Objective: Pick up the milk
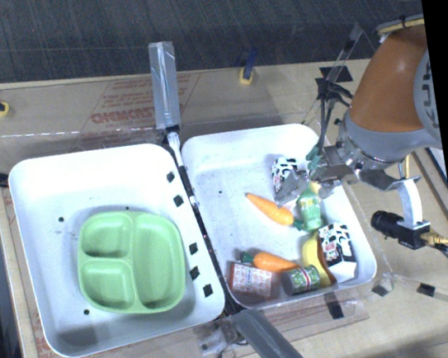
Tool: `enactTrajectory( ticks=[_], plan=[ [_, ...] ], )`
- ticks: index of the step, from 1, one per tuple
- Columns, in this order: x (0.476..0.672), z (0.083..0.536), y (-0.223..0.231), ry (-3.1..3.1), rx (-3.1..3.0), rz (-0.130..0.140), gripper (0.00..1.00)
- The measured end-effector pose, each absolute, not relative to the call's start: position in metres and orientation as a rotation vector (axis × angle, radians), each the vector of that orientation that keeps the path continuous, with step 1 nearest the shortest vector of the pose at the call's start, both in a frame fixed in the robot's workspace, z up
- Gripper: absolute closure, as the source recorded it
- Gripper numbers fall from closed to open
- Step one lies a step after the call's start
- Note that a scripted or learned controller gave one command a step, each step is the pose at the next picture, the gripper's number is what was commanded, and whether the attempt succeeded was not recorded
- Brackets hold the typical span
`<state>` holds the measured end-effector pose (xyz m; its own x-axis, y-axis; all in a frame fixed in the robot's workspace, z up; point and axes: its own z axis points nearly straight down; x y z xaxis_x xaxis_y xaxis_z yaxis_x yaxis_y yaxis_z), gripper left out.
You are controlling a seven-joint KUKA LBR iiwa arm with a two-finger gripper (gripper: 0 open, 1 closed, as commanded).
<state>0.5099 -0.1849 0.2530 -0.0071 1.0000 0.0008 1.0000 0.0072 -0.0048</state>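
Against the right bin's (213, 217) far wall, the gripper (313, 171) touches the milk (287, 174).

1. A green divided plate (130, 262) lies in the left white bin (34, 190).
2. In the right white bin (228, 152), one carrot (269, 208) lies near the middle.
3. A second carrot (270, 260) lies near the front, beside a brown packet (250, 279) and a small can (303, 278).
4. A green bottle (309, 209) and a banana (311, 254) lie towards the right side.
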Motion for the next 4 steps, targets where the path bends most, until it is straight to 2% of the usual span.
enactTrajectory(
  ticks=[1,2,3,4],
  plan=[
    [0.573,0.223,-0.207,-2.219,-2.219,0.006,0.0],
    [0.623,0.107,-0.193,-2.137,-2.307,-0.007,0.0],
    [0.627,0.207,-0.204,-2.209,-2.232,0.002,0.0],
    [0.658,0.166,-0.204,-2.251,-2.188,0.003,0.0]
  ],
)
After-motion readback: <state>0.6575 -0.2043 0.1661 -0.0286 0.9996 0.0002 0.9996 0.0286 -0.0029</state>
